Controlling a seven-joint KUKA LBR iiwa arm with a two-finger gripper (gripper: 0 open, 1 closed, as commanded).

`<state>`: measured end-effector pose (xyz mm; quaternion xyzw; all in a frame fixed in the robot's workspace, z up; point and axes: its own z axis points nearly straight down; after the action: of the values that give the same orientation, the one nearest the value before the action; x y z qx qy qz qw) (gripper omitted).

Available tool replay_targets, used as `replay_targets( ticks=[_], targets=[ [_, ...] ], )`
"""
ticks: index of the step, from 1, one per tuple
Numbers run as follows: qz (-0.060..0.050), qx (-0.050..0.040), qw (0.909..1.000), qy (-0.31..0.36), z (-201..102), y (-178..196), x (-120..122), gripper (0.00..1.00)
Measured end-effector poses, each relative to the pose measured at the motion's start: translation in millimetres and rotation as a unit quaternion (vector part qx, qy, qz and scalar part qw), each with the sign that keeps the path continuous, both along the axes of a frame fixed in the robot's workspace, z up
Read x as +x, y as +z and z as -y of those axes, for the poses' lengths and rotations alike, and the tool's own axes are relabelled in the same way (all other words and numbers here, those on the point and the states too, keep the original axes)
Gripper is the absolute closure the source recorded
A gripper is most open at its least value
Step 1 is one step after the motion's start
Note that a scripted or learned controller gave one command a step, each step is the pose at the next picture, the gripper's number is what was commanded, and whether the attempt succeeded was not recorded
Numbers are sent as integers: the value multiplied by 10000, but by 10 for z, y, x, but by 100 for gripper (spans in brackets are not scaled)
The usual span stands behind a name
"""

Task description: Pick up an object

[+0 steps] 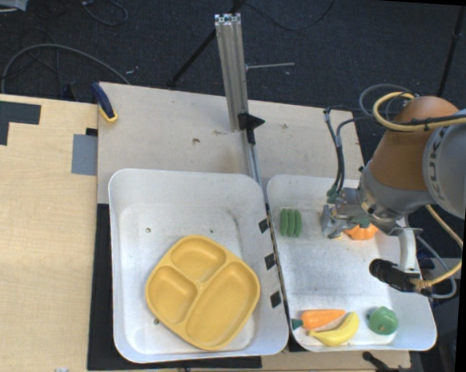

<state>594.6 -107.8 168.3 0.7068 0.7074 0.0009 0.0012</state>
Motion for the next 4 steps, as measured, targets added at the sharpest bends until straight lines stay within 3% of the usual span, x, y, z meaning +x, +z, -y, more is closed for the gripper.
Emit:
replay_targets(
  ticks=[2, 4],
  targets=[
    [4, -1, 10000, 1, 16, 971, -40, 100],
    [-38, 11, 10000, 16, -978, 958, -352, 100]
  ],
)
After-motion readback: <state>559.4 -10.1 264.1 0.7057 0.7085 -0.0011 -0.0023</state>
